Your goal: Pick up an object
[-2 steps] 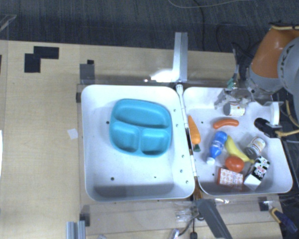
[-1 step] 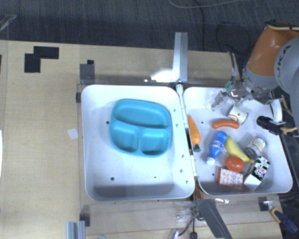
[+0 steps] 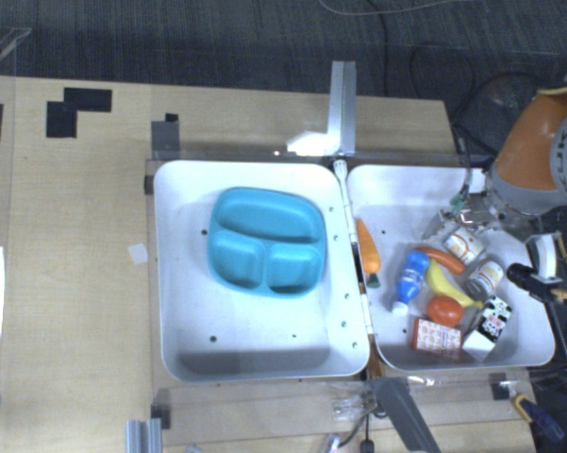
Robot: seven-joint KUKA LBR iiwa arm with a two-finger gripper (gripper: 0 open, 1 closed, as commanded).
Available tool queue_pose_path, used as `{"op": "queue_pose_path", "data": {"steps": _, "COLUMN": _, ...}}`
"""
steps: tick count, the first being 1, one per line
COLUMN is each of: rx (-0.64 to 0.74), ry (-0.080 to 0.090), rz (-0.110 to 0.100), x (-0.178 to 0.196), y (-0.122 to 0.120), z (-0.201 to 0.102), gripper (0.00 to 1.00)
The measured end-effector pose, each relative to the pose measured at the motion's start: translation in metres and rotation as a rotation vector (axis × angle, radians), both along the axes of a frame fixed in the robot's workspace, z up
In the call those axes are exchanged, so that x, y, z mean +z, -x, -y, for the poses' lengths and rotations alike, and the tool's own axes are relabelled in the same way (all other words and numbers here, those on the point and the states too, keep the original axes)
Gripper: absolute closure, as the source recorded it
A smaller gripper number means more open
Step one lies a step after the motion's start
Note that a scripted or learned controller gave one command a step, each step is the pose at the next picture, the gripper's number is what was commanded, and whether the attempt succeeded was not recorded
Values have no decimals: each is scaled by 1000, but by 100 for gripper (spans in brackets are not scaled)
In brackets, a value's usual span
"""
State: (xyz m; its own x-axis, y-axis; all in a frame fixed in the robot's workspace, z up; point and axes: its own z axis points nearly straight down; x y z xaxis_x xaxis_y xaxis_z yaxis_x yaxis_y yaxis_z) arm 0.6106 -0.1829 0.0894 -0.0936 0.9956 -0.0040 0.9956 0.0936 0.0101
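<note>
The right bin holds a heap of small objects. An orange carrot lies along its left wall. Beside it are a blue bottle, a yellow banana, a red tomato-like ball and a red packet. Two small cans and a black-and-white box sit further right. My gripper hangs over the bin's upper right part, just above the nearer can, below the grey wrist with its orange band.
The left bin contains a blue divided tray. A metal post rises behind the wall between the bins. Cables run on the dark floor at the back.
</note>
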Motion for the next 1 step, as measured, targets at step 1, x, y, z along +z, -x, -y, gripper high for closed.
{"op": "queue_pose_path", "data": {"steps": 1, "rx": 6, "ry": 0, "rz": 2, "x": 0, "y": 32, "z": 12, "gripper": 0}}
